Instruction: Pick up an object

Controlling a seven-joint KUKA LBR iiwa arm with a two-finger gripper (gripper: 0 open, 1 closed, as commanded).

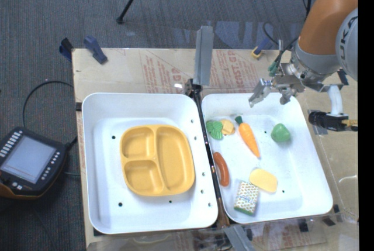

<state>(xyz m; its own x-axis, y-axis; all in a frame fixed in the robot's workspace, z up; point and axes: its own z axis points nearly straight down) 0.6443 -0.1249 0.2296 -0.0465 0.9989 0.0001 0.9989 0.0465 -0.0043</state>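
1. The gripper (271, 94) hangs over the far rim of the right bin (315, 185), its two fingers spread apart with nothing between them.
2. Taking the carrot (249, 137) as the mark: a green piece (280, 133) sits right of it, well clear.
3. A leafy green piece (215, 129) lies left of the carrot.
4. Nearer the viewer lie a sausage (221, 168), a yellow piece (263, 180) and a small carton (246, 198).
5. The yellow tray (156, 160) sits in the left bin (99, 127), well left of the carrot.
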